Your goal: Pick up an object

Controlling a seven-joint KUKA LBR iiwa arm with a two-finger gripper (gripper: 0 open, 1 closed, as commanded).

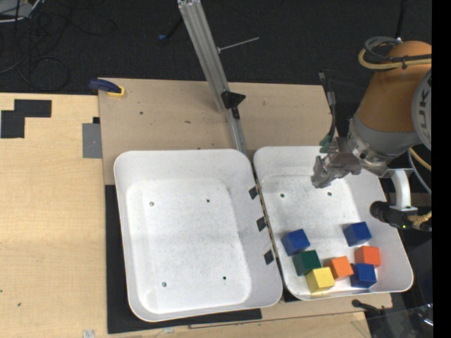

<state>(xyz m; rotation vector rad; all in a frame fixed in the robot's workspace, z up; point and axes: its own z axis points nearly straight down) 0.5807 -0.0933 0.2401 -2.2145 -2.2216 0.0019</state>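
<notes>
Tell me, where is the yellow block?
The yellow block sits in the right bin, near its front edge, touching the green block and beside the orange block.

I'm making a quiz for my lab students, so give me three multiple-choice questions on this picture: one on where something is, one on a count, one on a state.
1. Where do the small coloured cubes lie?
A. left bin
B. right bin
C. bench

2. How many blue cubes show?
A. one
B. three
C. five

3. The gripper is:
A. above the right bin
B. resting on the cubes
C. over the left bin

Answers:
1 B: the cubes sit in the shallow white right bin, near corner.
2 B: blue cubes.
3 A: the grey two-finger gripper hangs over that bin's far part, apart from the cubes.
</notes>
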